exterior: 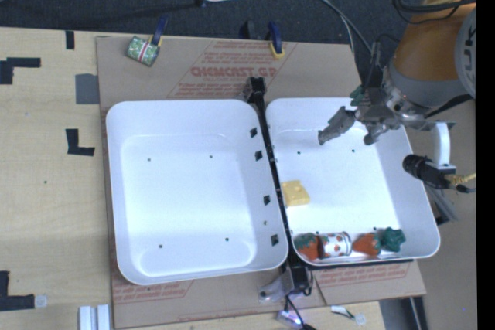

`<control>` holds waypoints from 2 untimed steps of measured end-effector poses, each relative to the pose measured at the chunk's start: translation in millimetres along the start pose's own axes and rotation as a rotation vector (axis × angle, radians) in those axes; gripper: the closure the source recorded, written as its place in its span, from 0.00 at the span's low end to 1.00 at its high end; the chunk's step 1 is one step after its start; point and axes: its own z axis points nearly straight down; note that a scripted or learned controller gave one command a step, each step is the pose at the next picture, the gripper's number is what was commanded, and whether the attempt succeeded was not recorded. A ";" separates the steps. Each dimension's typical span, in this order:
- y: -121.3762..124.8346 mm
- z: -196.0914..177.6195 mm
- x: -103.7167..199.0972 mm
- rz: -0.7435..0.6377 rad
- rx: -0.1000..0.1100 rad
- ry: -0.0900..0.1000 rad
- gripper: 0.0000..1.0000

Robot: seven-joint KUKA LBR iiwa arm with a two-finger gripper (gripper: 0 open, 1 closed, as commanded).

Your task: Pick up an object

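Red print on the cardboard sheet (224,72) — blurred (not legibly readable).

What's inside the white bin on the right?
The right bin holds a yellow block near its left wall and a row of small items along its near edge. The pincer hangs above its far end, covering some floor.

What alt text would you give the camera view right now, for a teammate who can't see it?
The gripper hangs open over the far end of the right bin, holding nothing. A yellow block lies by that bin's left wall; a red-and-white can and toy vegetables line its near edge.
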 end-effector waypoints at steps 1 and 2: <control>33.7 175.5 -54.1 0.003 0.008 0.001 0.00; -19.3 126.5 -23.1 -0.001 -0.003 0.000 0.00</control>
